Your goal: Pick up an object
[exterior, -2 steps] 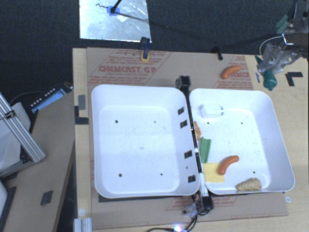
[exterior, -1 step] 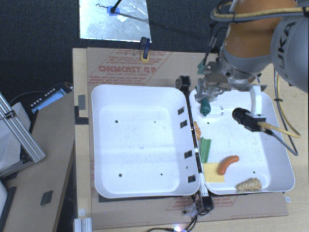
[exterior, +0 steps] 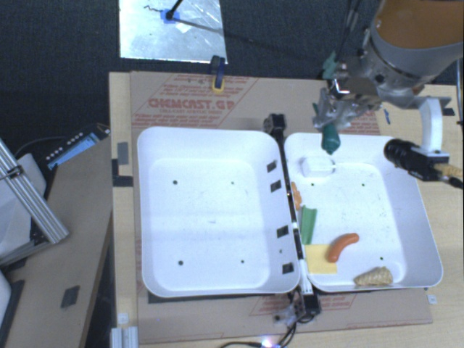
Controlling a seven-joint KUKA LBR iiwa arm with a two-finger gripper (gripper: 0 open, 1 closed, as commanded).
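The cardboard sheet (exterior: 196,100) under the bins carries red printing that reads "CHEMCAST GP", upside-down as the camera sees it, just behind the left bin (exterior: 210,212). The right bin (exterior: 406,216) serves as the landmark: the gripper (exterior: 331,142) hangs over its rear left corner, and a teal object (exterior: 331,139) sits at the fingertips; whether the fingers actually clamp it or merely stand in front of it cannot be told from this slant. Just below it, on the bin floor near the rear wall, lies a small white block (exterior: 317,166). Toward the bin's left wall lie a small orange piece (exterior: 296,193) and a green strip (exterior: 308,224). Near the front left corner sits a yellow square (exterior: 321,259), with an orange sausage-shaped toy (exterior: 341,246) touching its right edge. A tan, textured wedge (exterior: 374,275) lies by the front rim. A blue-and-yellow clamp (exterior: 217,73) stands behind the cardboard.
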